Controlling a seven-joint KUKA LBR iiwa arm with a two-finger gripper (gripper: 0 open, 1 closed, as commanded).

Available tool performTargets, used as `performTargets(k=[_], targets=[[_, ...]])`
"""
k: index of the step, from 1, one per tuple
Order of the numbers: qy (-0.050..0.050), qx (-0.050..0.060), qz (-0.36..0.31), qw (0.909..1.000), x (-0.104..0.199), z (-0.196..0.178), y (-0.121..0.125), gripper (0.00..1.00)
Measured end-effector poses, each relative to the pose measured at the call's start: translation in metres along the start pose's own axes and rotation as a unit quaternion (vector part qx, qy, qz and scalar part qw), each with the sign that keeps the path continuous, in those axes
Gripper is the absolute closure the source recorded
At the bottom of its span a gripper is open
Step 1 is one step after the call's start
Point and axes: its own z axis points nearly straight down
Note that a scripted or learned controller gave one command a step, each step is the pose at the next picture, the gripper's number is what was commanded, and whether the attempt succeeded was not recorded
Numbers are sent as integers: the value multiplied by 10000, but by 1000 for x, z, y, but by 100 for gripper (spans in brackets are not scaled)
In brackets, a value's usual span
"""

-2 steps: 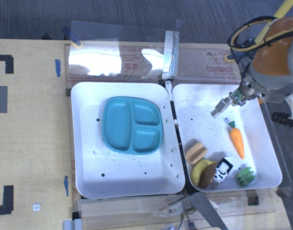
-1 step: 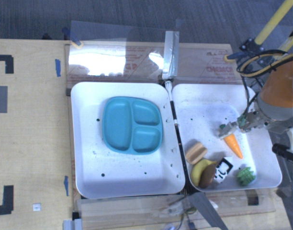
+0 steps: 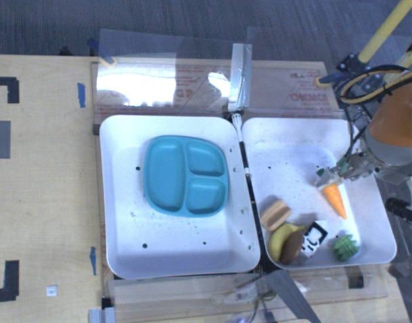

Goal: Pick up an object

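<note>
A single fixed camera looks down from above the counter (image 3: 38, 180) at a slant. It frames both white bins side by side, the left bin (image 3: 118, 200) near the middle and the right bin (image 3: 293, 147) toward the right. The arm (image 3: 394, 130) enters from the right edge.

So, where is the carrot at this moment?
The carrot lies in the right bin, near its right wall, just below the hand and above the broccoli.
</note>
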Motion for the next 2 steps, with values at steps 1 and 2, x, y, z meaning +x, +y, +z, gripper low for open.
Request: performTargets(k=[1, 2], targets=[[-11, -28, 1301, 9915, 43, 18, 12, 100], [11, -25, 729, 9973, 126, -81, 34, 100]])
